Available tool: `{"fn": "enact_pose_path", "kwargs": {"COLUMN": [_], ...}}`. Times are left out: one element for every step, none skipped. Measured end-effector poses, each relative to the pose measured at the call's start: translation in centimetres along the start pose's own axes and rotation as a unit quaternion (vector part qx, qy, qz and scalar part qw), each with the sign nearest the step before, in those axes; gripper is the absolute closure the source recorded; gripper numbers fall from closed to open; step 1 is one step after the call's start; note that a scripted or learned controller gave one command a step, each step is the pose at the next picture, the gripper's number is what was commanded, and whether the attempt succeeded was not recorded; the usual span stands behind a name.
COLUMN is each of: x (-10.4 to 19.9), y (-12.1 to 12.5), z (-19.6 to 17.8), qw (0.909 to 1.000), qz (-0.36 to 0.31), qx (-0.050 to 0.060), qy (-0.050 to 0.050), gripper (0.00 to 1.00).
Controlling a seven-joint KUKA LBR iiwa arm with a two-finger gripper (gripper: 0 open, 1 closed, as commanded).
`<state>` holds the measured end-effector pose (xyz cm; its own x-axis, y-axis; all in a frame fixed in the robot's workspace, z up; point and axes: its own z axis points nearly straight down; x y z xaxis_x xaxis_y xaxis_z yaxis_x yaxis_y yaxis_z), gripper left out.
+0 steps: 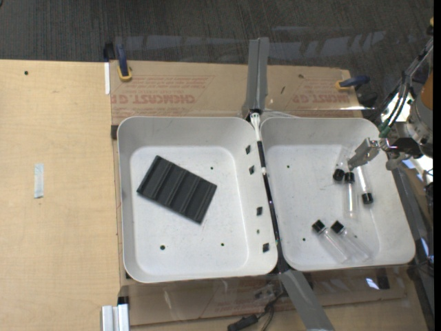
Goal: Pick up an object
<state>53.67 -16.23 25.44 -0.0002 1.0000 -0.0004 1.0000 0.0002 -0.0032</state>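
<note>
Nearest the camera, in the right white bin (289, 254), two clear plastic vials with black caps (335, 236) lie side by side near the bin's front wall. Beyond them two more capped clear vials (350, 192) lie just under the grey two-finger gripper (360, 156), apparently lined up to grasp one (how its pincer stands I cannot tell). Left of that bin, a black ribbed rectangular panel (177, 189) lies flat in the neighbouring white bin (131, 254).

Ribbed black slab (177, 189) lies flat (left bin).
</note>
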Motion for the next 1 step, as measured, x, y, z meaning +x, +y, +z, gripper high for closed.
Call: {"fn": "enact_pose_path", "kwargs": {"x": [0.40], "y": [1.33], "z": [10.75], "qw": [0.9999], "qz": [-0.010], "qx": [0.000], "qy": [0.000], "gripper": [0.00]}}
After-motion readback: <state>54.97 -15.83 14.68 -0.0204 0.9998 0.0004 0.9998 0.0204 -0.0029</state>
